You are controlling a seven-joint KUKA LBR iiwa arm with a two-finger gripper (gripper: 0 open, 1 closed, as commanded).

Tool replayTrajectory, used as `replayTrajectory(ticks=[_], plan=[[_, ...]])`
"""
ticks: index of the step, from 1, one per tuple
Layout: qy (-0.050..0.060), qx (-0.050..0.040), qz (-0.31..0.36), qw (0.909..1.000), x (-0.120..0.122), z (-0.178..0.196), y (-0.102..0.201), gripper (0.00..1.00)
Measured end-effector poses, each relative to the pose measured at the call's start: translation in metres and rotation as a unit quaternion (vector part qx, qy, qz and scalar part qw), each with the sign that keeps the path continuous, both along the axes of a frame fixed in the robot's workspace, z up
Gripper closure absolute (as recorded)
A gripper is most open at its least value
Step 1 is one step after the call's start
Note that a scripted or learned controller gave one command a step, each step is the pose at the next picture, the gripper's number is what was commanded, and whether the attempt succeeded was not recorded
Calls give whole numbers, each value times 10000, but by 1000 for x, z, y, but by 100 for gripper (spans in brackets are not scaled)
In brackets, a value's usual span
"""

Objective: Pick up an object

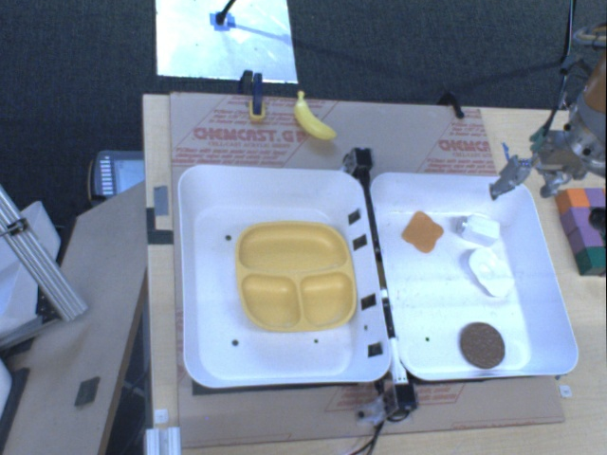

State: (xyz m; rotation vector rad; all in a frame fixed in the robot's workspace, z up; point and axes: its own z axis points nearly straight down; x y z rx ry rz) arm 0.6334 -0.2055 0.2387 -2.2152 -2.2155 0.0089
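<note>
Counting the right bin (545, 282): one orange piece (422, 232), two white pieces (479, 228) (490, 271), one brown disc (483, 345). One yellow tray (289, 275) fills the left bin (204, 254). Gripper (512, 176) hovers at the right bin's far edge, its grip unreadable; the white pieces lie nearest, just below-left, untouched.

Two white bins sit side by side, a left bin (204, 254) and a right bin (541, 282); one yellow divided tray (292, 275) with three compartments lies in the left; the right holds one orange piece (422, 231), one brown round disc (483, 345), and what look like two white objects (486, 254), though their pale outlines blur against the bin; one yellow banana (314, 120) lies behind the bins; one stack of coloured blocks (586, 227) stands at the right.
</note>
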Motion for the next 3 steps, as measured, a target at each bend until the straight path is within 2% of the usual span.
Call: replayTrajectory(ticks=[1,3], plan=[[-62,-15,16,10000,3,8,1,0],[-48,-11,28,10000,7,-75,4,0]])
